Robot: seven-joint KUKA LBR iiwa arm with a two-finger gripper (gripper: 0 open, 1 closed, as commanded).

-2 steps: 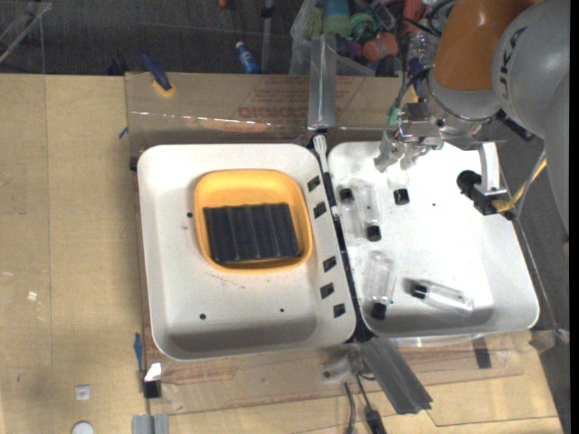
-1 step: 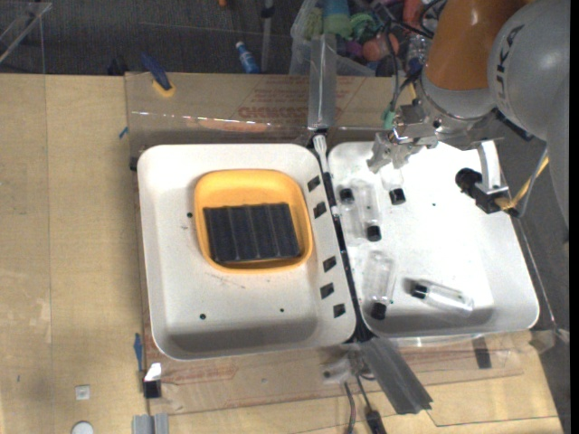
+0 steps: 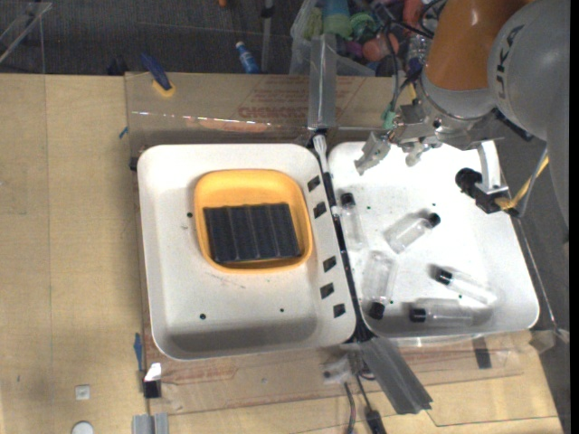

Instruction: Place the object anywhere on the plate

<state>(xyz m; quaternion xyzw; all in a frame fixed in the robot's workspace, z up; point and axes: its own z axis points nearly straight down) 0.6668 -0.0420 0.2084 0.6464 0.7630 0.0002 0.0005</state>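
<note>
A yellow-orange plate lies in the left bin, with a black ribbed slab resting on it. Several clear plastic vials with black caps lie in the right bin: one near the middle, one toward the right, one by the divider, one along the front wall. My gripper hangs over the far left part of the right bin, open, with nothing between its fingers. It is well clear of the vials and to the right of the plate.
A divider with black clips separates the two bins. Another clear vial lies against that divider. A crate of colourful toys stands behind the bench. The grey arm fills the upper right.
</note>
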